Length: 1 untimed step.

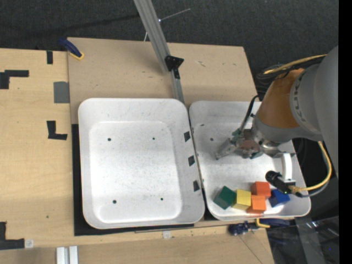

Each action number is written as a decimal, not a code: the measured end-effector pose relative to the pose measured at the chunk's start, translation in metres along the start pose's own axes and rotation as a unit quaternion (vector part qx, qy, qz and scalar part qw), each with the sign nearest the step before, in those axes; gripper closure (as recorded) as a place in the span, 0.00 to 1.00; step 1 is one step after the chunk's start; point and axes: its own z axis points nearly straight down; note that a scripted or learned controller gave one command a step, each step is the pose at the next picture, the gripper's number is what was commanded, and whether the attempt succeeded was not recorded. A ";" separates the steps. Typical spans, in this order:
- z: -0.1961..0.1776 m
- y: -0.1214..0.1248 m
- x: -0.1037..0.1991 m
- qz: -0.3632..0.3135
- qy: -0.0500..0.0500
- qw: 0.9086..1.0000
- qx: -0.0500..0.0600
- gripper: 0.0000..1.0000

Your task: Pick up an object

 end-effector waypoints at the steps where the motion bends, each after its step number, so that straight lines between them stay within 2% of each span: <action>1: -0.012 0.000 0.001 -0.001 0.001 1.000 0.000 1.00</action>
